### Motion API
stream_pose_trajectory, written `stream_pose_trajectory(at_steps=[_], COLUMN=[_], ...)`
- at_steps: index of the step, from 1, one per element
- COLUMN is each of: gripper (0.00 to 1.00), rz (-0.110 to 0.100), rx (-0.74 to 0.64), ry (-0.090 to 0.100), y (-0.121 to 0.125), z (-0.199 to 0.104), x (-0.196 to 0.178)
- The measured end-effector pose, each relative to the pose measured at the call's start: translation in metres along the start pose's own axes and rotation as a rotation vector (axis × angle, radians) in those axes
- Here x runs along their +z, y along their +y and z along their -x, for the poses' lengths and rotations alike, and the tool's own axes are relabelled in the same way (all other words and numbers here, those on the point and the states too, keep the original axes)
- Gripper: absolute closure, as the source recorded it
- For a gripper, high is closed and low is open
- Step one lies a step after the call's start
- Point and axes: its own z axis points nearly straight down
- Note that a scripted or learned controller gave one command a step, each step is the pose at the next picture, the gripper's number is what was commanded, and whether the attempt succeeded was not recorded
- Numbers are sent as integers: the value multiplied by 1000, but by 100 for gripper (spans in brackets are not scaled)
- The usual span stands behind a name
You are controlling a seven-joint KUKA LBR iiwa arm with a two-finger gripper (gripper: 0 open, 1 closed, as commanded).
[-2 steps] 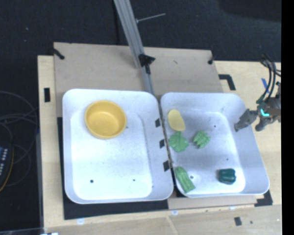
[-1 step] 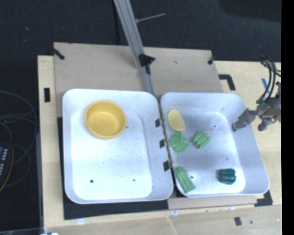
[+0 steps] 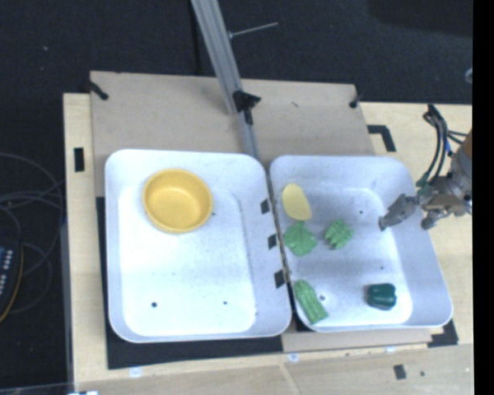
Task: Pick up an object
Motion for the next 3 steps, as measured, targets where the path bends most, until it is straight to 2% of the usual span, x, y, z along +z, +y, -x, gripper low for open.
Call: stream_pose_trajectory(at_steps=[1, 2, 3], gripper=[0, 0, 100], rz=[0, -1, 5], rx=[0, 0, 0], ry=[0, 0, -1], y=[7, -2, -1], z=[0, -2, -2], x=[45, 92, 79])
